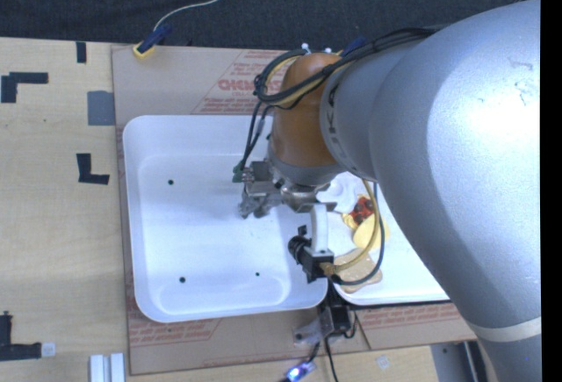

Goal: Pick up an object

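The left bin (193,257) is lying on the surface (53,240). The gripper (253,196) is hanging low over its right part, and one cannot tell if it is open or closed. A red-orange object (362,212) is lying in the right bin (399,284), beside the arm (457,152).

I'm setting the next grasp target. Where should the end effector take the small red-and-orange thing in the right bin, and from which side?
The red-and-orange thing lies in the right bin, near its left wall, partly hidden by the arm. Probably grip its exposed middle, coming straight down from above: a sideways approach would likely meet that wall.
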`<state>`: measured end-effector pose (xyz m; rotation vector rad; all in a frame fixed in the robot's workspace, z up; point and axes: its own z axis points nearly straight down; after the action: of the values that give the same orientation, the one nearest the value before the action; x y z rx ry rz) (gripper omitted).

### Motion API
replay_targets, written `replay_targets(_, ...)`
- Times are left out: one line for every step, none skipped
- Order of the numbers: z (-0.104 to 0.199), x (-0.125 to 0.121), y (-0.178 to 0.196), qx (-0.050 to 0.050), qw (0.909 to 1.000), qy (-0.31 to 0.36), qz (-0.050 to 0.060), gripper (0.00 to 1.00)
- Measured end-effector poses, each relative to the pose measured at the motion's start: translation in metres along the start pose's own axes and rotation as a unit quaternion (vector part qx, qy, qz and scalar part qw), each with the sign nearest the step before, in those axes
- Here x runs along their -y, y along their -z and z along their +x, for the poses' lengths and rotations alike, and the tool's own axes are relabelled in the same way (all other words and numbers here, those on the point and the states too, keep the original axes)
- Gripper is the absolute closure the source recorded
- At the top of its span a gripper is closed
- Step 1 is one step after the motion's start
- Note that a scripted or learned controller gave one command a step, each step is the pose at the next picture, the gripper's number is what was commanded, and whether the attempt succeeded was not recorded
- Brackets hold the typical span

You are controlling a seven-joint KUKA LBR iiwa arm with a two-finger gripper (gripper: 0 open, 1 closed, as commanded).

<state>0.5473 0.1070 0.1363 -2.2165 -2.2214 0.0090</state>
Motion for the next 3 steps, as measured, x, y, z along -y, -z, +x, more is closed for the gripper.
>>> replay_targets(0.007,-0.019,0.186,-0.003,0.9999,0.001,-0.012,1.0)
replay_targets(0.047,-0.051,0.224,-0.002,1.0,0.002,-0.006,1.0)
replay_targets(0.054,-0.075,0.274,-0.001,1.0,0.001,-0.006,1.0)
